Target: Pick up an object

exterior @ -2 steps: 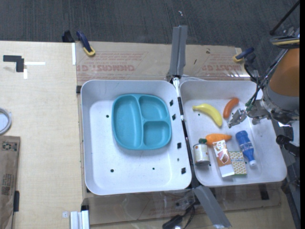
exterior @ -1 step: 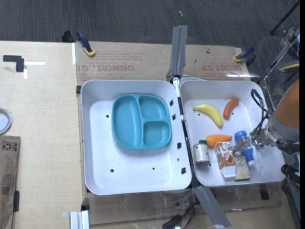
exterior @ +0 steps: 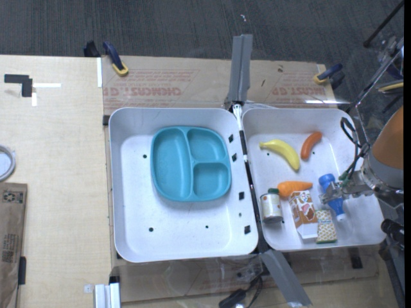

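Bins glossy plastic; plate matt plastic.

The arm is cut off by the right edge. The gripper partly hides a blue object, whose kind is unclear. Print on the carton is too small to read. A tape roll is cut by the left edge.

Dark grey carpet across 12 o'clock. Light wood bench at 9, cardboard sheet clamped on it toward 12 by blue-yellow clamps. Even overhead light, soft shadows.
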Available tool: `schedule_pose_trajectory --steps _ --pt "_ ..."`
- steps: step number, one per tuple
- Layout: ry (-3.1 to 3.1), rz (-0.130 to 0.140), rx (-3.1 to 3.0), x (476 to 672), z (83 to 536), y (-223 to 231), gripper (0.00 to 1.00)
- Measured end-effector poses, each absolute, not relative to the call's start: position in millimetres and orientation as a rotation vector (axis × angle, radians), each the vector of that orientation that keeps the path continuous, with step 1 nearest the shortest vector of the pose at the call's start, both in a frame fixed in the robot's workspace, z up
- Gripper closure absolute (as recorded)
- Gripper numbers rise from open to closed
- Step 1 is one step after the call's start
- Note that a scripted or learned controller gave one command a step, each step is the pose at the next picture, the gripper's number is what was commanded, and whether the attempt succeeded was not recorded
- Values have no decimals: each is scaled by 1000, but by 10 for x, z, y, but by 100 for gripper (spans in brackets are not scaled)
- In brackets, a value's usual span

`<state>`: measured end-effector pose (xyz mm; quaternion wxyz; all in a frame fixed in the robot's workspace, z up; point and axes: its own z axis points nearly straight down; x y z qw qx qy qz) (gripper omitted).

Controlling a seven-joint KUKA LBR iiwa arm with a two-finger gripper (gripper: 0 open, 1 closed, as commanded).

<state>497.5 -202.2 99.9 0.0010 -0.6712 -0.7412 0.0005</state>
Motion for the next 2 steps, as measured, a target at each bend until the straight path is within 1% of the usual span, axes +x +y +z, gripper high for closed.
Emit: schedule_pose_trajectory --steps 1,2 --pt "-2297 2 -2143 5489 2122 -1291 100" --pt "-2299 6 -2140 5490 2200 -1296 100"
